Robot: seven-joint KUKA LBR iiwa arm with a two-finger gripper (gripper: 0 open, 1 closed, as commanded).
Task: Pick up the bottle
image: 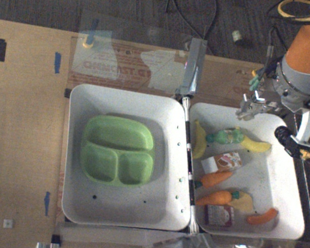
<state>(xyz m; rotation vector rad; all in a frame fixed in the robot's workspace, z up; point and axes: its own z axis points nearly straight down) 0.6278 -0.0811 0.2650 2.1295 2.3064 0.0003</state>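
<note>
One camera view looks down at a slant on both bins. The right bin [290, 187] carries the clutter; the left bin [108, 206] carries a green divided plate [118, 150], moulded plastic with three shallow wells and rounded corners.

The bottle [226, 137] is the small green one lying on its side near the far end of the right bin. Its long axis runs roughly left to right across the picture, one end against the yellow banana [200, 140] that curves along the bin's inner wall, the other touching a second, smaller banana [255, 145]. It looks like smooth, slightly glossy plastic, rounded in section, so I judge it may roll or slip under a poor pinch.

The claw [251, 108] hangs at the far rim of the right bin, above the bottle in the picture and a little to its right, near but apart from it. It holds nothing; how wide it stands I cannot tell. The coming move would likely carry it toward the near side and slightly left, closing across the bottle's short width.

Other things lie nearer the camera: a small printed carton [228, 160], two carrots [215, 178] and [214, 197], matte orange and tapered, a dark-red packet [220, 216], an orange sausage-like piece [262, 217]. The tabletop [13, 145] is pale wood-toned board
</note>
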